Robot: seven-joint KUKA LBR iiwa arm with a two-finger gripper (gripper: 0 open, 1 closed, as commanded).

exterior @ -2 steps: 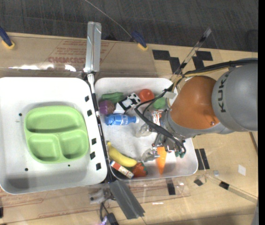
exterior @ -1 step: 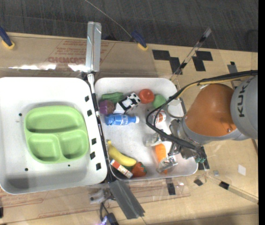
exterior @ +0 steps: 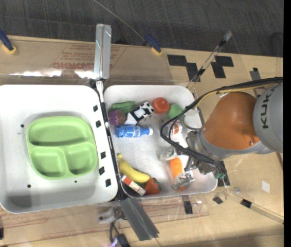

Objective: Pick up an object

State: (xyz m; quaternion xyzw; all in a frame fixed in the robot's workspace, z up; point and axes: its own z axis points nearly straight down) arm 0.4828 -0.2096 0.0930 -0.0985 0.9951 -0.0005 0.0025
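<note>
Your left bin [exterior: 12, 138] holds a green tray [exterior: 60, 147]. In the right bin [exterior: 150, 91], the pincer [exterior: 185, 177] hovers low over an orange toy [exterior: 175, 166]; its state is unclear. You're mid-reach; next, confirm the grip before lifting.

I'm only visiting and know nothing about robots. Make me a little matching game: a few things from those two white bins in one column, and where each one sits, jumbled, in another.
Things:
1. green tray
2. banana
3. blue bottle
4. red ball

Places:
A. near the right bin's far wall
B. in the left bin
C. near the right bin's front left corner
D. lying beside the divider, under the purple toy

Pairs: 1-B, 2-C, 3-D, 4-A
</note>
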